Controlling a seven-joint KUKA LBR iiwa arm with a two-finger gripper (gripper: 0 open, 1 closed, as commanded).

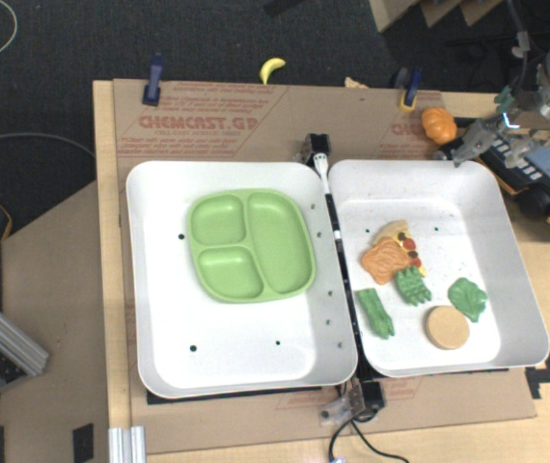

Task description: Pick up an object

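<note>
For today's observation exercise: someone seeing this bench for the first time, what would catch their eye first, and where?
The pale green divided plate stands out, lying alone in the left bin. Next comes the cluster of toy food in the right bin: an orange pizza slice, green vegetable pieces and a tan round cookie. The gripper hovers beyond that bin's far right corner.
</note>
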